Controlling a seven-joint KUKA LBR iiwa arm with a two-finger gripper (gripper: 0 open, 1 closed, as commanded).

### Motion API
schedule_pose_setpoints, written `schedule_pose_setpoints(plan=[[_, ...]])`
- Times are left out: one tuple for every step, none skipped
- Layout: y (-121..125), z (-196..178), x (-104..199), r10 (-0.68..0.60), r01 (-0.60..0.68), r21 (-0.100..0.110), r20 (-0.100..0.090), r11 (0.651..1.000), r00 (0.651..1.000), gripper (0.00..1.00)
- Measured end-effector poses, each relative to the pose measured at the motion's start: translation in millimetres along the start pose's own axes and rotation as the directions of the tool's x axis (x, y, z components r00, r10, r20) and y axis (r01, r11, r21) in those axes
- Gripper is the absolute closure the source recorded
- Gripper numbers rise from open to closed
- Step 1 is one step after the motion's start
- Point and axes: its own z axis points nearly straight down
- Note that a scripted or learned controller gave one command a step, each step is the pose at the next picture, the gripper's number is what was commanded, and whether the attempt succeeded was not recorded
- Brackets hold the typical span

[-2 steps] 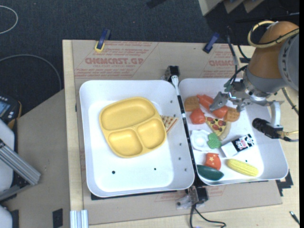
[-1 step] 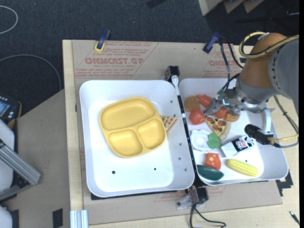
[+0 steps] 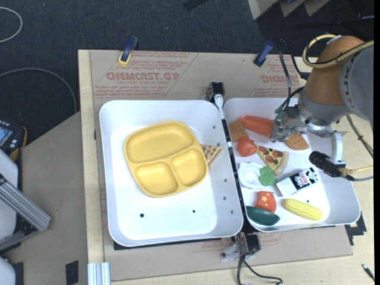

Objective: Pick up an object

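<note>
Gripper (image 3: 284, 129) low in right bin (image 3: 347, 203), upper right of frame; grip state unreadable. Just beside it: orange carrot toy (image 3: 257, 123) and pizza slice (image 3: 272, 156) below. Carrot looks light, stiff, smooth plastic; best pinched across its middle.

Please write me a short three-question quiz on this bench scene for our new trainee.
1. True or false: the yellow three-compartment plastic plate lies in the left white bin.
2. Multiple choice: the yellow toy corn cob lies (A) on the yellow plate, (B) near the front of the right white bin, (C) on the brown cardboard sheet.
3. Fill in: the small toy waffle wedge sits beside the plate's ____ edge, as the camera sees it.

Key: 1 true; 2 B; 3 right.
</note>
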Motion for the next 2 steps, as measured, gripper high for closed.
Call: schedule_pose_setpoints(plan=[[5,-44,1,-0.001,0.001,0.008,-0.006,1.000,1.000,1.00],[13,-107,-1,-0.002,0.002,0.006,-0.005,1.000,1.000,1.00]])
